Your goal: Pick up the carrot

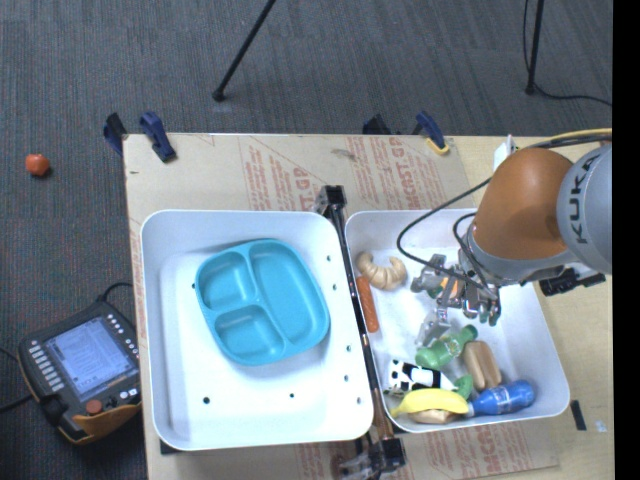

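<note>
Carrot [369, 304] lies lengthwise against the left wall of the right bin [548, 353], just below and left of the croissant [383, 270]. The hand [440, 320] hangs over the middle of that bin, apart from the carrot, above the green bottle [443, 350]; whether it is spread or pressed together cannot be told. Hot dog [483, 364], banana [432, 402], blue bottle [505, 398] and cow toy [413, 376] crowd the near end. Left bin [165, 268] holds a blue tray [262, 300]. Both bins rest on the worktop [250, 173].
</note>
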Controlling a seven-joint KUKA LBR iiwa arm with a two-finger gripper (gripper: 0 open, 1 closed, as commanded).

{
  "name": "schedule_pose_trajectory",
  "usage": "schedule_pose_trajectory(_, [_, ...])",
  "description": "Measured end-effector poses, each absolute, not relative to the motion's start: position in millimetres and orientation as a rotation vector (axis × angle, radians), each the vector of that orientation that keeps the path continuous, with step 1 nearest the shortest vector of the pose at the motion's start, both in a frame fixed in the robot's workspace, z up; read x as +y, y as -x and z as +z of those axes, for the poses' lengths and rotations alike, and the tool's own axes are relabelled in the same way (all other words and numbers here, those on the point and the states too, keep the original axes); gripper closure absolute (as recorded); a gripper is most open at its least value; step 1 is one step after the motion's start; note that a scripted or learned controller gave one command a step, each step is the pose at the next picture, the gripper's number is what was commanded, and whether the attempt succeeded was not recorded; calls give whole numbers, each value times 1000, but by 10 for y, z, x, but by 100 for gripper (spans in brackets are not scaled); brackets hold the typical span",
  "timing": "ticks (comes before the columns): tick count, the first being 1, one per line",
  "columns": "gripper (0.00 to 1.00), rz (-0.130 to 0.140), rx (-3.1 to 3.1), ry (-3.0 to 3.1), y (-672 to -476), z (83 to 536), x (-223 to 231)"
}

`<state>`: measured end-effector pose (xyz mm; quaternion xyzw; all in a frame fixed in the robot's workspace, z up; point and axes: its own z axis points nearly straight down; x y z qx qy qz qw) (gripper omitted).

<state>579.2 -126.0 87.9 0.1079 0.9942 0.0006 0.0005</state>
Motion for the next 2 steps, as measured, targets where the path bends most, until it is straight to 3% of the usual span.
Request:
schedule_pose_trajectory(1, [0,1,3085,-576,-6309,1455,-1601])
schedule_pose_trajectory(2, [0,1,3087,-582,-5805,879,-2024])
